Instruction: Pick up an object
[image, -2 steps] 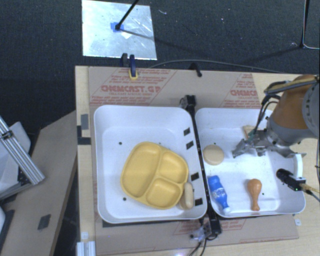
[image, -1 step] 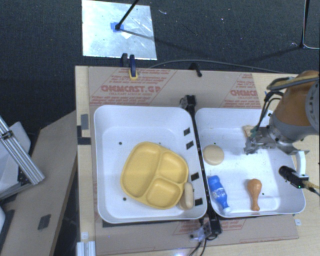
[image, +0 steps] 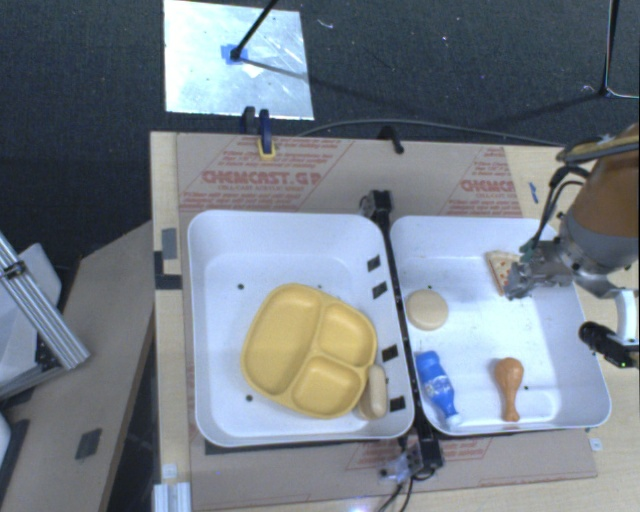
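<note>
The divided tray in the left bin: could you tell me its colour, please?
Pale yellow tray, seen in the camera view.

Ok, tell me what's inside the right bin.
The right bin holds a round beige bun, a blue bottle, a drumstick and a toast slice. The gripper covers the toast's right part, hiding whatever lies beneath it.

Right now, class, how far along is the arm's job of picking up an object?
Done: the arm has reached into the right bin, and its tool sits low beside the tan cracker-like piece. In hand: nothing visibly lifted; whether it grips that piece cannot be told. Left: the grasp and lift. The round cookie, blue bottle and drumstick all lie on the bin floor.
</note>
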